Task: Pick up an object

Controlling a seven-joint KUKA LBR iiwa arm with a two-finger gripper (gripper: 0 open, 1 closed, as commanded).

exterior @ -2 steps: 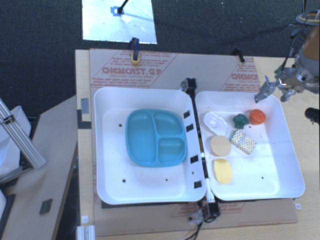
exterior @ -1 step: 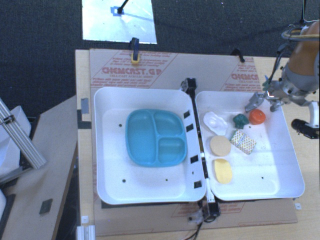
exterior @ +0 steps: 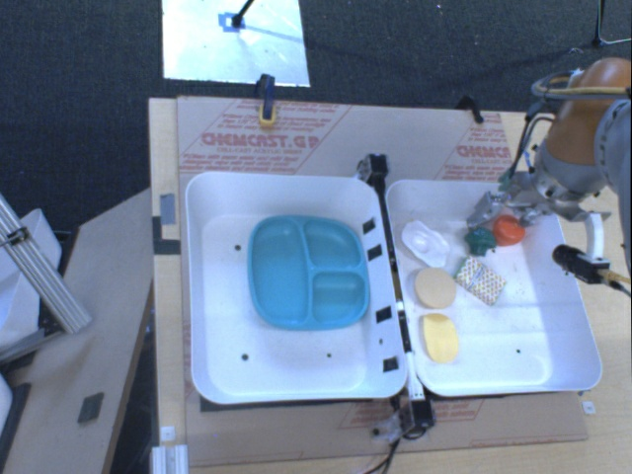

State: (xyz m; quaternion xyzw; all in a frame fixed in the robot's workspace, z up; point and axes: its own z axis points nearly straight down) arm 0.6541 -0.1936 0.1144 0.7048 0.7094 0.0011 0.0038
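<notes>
Start with the near edge of the right bin [exterior: 553, 363]: the yellow oval piece [exterior: 440, 338] lies closest to you, with the round tan disc [exterior: 434, 288] just beyond it, almost touching. If the arm sweeps low across these on its way out, you could see them nudged against the divider between the bins. A little farther in and to the right sits the small patterned block [exterior: 481, 280], tilted on a corner, and left of it the clear white plastic piece [exterior: 425, 240]. Farthest in this bin are the dark green item [exterior: 480, 241] and the orange ball [exterior: 509, 230], close together under the jaws [exterior: 499, 210]. You cannot tell whether the jaws are open or closed; the fingers blur into the grey wrist hardware, and nothing is plainly seen between them. That is the main risk: with two small things crowded at the far side, the jaws may close on the edge of one and push the other away, or the round ball may squirt out sideways. A grasp near the bin wall could also catch the rim.

The left bin [exterior: 217, 363] holds one thing, a blue divided tray [exterior: 306, 272] lying flat in its middle, compartments bare. Both bins rest on the counter [exterior: 336, 131]
</notes>
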